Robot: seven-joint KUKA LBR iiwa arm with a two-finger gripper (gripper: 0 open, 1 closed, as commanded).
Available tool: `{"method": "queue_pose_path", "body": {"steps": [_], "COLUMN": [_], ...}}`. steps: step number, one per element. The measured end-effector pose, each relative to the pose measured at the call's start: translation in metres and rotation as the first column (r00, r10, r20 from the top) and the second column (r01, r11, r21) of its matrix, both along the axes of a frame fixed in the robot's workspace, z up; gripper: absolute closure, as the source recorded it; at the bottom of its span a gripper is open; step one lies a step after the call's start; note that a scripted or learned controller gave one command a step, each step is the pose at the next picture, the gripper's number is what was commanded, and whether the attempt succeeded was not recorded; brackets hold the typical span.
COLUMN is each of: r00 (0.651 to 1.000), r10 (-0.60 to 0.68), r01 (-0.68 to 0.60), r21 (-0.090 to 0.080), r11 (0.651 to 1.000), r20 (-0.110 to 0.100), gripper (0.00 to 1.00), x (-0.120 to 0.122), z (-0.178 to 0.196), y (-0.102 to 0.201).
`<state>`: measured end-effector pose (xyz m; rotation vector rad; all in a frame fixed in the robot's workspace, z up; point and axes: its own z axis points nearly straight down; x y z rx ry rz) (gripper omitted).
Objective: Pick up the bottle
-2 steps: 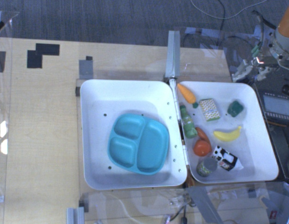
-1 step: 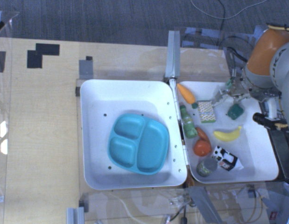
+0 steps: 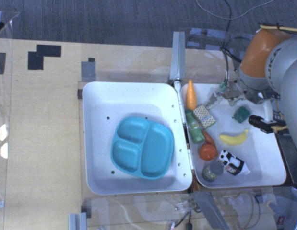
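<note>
Left of the jaws [image 3: 224, 91], grip state unreadable: green bottle [image 3: 194, 127] in crowded right bin [image 3: 273, 174], half-hidden; blue tray [image 3: 142, 147] in left bin [image 3: 98, 128].

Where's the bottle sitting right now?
The green bottle lies in the right bin, along its left wall, just below the carrot and beside the checkered block.

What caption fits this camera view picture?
Robot arm's gripper hovers over the right bin of toys, green bottle waiting; blue tray in the left bin.
</note>
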<state>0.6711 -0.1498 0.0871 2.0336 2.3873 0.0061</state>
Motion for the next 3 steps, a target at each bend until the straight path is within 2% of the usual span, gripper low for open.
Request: {"method": "queue_pose_path", "body": {"steps": [1, 2, 3], "r00": [0.989, 0.995, 0.978], "r10": [-0.145, 0.098, -0.21], "r01": [0.145, -0.098, 0.21], "r21": [0.001, -0.001, 0.0], "r11": [0.989, 0.995, 0.978], "r20": [0.001, 0.003, 0.003], "gripper": [0.0, 0.0, 0.0], "x": [0.0, 0.0, 0.0], "z": [0.025, 0.065, 0.07], "y": [0.048, 0.048, -0.038]}}
